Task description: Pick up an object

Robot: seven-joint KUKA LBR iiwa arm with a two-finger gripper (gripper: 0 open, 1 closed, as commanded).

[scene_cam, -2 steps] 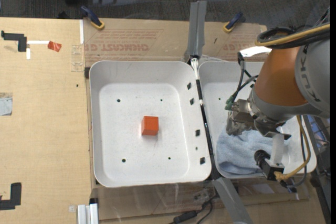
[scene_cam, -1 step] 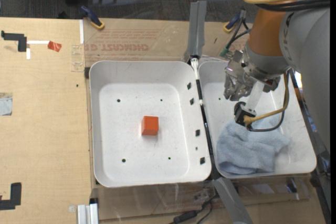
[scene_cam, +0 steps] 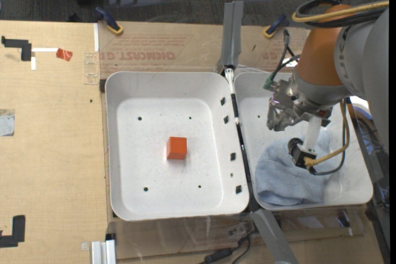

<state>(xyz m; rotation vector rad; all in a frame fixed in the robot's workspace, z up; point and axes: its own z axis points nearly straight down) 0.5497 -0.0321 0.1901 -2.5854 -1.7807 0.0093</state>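
An orange-red cube (scene_cam: 177,148) lies near the middle of the left bin (scene_cam: 124,133). A pale blue cloth (scene_cam: 284,181) is crumpled in the near part of the right bin (scene_cam: 253,108). My gripper (scene_cam: 278,119) hangs over the right bin, just beyond the cloth's far edge and slightly above it. Nothing is visibly held in it. The arm's grey body and orange band cover the bin's far right corner.
A raised divider (scene_cam: 235,127) with black clips separates the two bins. Brown cardboard (scene_cam: 161,49) lies behind them, with blue and orange clamps at its edge. A wooden board (scene_cam: 49,133) with a small red piece (scene_cam: 64,54) flanks the left bin.
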